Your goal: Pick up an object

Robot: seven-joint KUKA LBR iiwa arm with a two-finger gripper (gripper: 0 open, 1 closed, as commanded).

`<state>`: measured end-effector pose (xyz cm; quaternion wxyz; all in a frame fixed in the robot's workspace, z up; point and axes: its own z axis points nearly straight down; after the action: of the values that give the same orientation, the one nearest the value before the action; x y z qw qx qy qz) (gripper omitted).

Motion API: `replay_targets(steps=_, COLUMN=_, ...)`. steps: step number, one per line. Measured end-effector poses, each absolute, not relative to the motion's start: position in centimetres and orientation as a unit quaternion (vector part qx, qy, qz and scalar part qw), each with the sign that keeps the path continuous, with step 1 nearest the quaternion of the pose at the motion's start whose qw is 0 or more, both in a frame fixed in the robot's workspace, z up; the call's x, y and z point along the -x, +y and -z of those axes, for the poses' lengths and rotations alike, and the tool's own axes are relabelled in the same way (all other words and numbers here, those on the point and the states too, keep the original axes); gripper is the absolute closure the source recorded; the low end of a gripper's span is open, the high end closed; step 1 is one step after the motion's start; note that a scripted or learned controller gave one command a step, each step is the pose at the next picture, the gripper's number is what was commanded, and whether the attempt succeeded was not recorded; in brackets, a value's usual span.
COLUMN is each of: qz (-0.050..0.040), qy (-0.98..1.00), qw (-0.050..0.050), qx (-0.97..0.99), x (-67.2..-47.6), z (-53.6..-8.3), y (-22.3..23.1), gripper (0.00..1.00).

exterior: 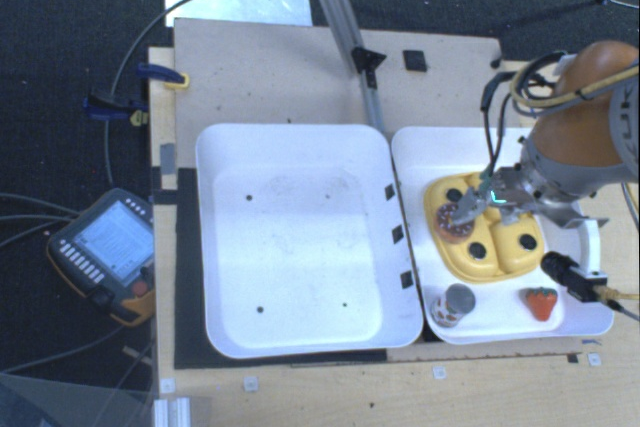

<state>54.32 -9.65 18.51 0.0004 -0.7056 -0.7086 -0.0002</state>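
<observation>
In the right bin (420, 165) lies a yellow block (500, 250) with dark round holes. A brown and pink round thing (456, 223) rests on its left part. My gripper (474, 207) hangs low over the block's left end, right at the brown round thing, and part of that thing is hidden under it. A small grey and brown cup (456, 303) stands near the bin's front edge. A red strawberry-like toy (541, 302) lies at the front right.
The left bin (215, 215) sits beside the right one, with black clips (398, 233) along their shared wall. A metal pole (335, 0) slants across the back of the bench. A teach pendant (105, 250) lies off the bench's left side.
</observation>
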Motion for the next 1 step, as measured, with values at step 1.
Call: replay_targets(steps=1, qz=0.0007, qy=-0.709, qw=0.0, qx=0.706, x=-54.36, z=-18.57, y=-9.65, gripper=0.0)
